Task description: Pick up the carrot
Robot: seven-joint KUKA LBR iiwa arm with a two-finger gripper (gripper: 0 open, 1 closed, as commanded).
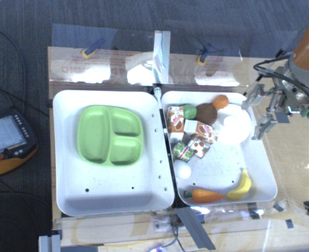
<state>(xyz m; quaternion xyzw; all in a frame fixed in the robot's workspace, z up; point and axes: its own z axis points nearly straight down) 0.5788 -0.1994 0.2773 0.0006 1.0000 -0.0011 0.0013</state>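
Far left, off the desk (60,67): a teach pendant (10,140) on the carpet, cable trailing away.

Left bin (65,193): one green divided plate (110,135), three compartments, lying flat near the middle. Nothing on it. Looks like the drop-off side, which would explain why it's kept bare.

Clear upright divider (162,51) stands at the back on the seam between the bins.

Right bin (267,190): clutter is bunched toward the back-left corner. Small printed cartons (188,135) are piled against the left wall, a green item (189,111) and a dark brown rounded one (207,113) touch behind them, and an orange ball-like thing (220,102) sits at the back rim. White round dish or lid (234,126) is just right of the pile. A small white ball (183,170) sits near the left wall.

Carrot (206,196): front edge of the right bin, lying flat, roughly parallel to the front wall, green stub end pointing left. Its right tip is touching or just beside a banana (240,185), which curves up toward the right wall. Front wall is close, so I'd judge finger clearance tight on that side; a grasp across the carrot's middle keeps clear of the banana.

Hand (267,114): hanging over the right bin's back-right rim, well apart from the carrot. Fingers look spread, nothing between them. Approach not yet begun, by my read.
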